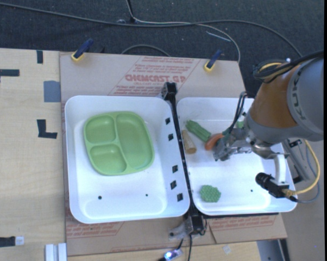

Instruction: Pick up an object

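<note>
1. The grey arm [294, 99] reaches in from the right edge, its orange band bent over the right bin [237, 192], and the wrist tilts down and to the left toward the bin's middle.
2. The gripper [222, 151] hangs low over the upper middle of the right bin, a dark metal cluster pointing left and downward.
3. From this slanted overhead view I cannot tell whether the gripper is wide or narrow, since the wrist body covers much of it and the rest blurs into dark shapes.
4. A black fitting with a yellow cable [272, 185] juts from the arm over the bin's lower right corner, and the arm's bulk hides the bin's right wall and upper right corner.
5. An orange object [212, 142] lies just beside the gripper on its upper left, close enough that I cannot tell whether they touch; part of it is hidden by the gripper.
6. A green elongated object [197, 130] lies slanted just left of the orange object, near the gripper.
7. A small tan object [189, 144] lies near the divider between the 2 bins, left of the gripper and apart from it.
8. A round green textured object [210, 193] sits in the lower part of the right bin, well apart from the gripper.
9. The left bin [125, 205] holds a green divided plate [118, 143] with 3 compartments, far from the gripper.
10. Both bins rest on a cardboard sheet [152, 75] on the tabletop [22, 156].
</note>
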Robot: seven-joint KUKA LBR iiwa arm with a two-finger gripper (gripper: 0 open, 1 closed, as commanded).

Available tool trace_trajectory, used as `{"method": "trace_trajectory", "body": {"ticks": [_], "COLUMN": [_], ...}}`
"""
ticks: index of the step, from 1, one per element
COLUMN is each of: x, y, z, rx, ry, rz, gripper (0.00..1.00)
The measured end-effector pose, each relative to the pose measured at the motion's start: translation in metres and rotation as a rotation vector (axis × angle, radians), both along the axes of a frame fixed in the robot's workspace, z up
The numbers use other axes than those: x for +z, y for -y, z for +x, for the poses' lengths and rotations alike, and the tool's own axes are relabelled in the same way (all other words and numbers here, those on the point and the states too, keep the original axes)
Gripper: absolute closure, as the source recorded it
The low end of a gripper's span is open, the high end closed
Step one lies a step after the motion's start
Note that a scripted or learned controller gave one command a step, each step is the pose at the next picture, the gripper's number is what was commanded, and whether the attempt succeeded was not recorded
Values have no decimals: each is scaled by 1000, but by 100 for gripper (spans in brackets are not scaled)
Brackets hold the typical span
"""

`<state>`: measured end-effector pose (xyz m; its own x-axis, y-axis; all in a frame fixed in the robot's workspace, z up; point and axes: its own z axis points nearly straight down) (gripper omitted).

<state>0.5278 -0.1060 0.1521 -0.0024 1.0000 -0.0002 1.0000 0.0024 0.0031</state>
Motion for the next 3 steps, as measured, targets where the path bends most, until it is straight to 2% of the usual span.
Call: {"method": "trace_trajectory", "body": {"ticks": [2, 3], "x": [89, 88], "y": [4, -42], "z": [-3, 3], "rx": [-1, 4], "ry": [1, -4], "rz": [-1, 2], "gripper": [100, 100]}}
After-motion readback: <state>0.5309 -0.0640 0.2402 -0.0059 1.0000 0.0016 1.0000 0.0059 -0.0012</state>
